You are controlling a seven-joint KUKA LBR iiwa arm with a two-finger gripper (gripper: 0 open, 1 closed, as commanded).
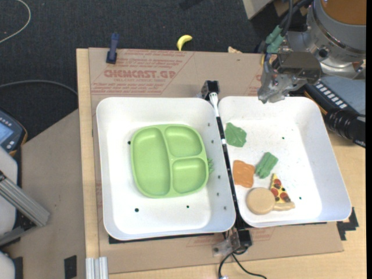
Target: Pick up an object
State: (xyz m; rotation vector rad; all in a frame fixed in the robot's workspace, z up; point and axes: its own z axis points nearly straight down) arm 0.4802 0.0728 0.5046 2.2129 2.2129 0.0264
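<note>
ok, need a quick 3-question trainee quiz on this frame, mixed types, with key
1. True or false: the green divided plate lies in the right bin.
2. Which toy touches the pizza slice? A) tan round cookie B) leafy green piece C) orange piece
3. Fill in: the gripper is above the right bin's ____ rim.

Key: 1 false; 2 A; 3 far

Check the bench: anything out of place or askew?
One stray: a small yellow banana-shaped toy lies on the dark floor beyond the cardboard, outside both bins. The rest looks orderly: green divided plate flat in the left bin, food toys in the right bin, gripper at its far rim.
</note>
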